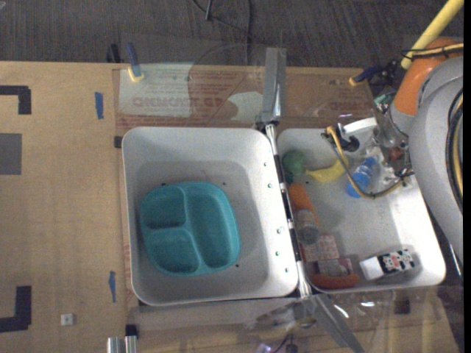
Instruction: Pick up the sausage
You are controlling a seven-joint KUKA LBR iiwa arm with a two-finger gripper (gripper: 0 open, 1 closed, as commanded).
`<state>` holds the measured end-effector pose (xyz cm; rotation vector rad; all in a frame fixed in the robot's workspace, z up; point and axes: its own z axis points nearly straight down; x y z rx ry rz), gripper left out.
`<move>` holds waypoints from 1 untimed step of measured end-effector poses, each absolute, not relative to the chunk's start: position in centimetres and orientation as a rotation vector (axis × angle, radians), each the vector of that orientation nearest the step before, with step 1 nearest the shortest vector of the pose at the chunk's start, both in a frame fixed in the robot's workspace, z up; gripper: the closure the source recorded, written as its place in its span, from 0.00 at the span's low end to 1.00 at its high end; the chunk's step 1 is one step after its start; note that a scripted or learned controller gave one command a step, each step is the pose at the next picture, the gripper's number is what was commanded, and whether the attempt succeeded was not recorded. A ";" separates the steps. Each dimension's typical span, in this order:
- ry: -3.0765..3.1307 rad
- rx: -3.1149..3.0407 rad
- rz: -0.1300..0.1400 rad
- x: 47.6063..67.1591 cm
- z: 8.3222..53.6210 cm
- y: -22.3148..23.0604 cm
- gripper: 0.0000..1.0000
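- step in hand: approach. your gripper (366,175) hangs over the far part of the right bin (412,230), near a yellow banana (327,172); whether it is open or shut cannot be told from here.
- the sausage (335,279) lies reddish along the near wall of that bin, close to the divider, untouched.
- next move, in my judgement: travel toward the near wall, then descend across the sausage's short axis.
- room is poor: a patterned block (322,251) sits just beside it, a small milk carton (390,264) near its other end. the left bin (147,153) carries a teal divided plate (190,228).
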<state>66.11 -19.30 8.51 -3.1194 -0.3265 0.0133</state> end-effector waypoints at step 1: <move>-0.340 -3.120 0.012 66.3 9.3 -19.0 1.00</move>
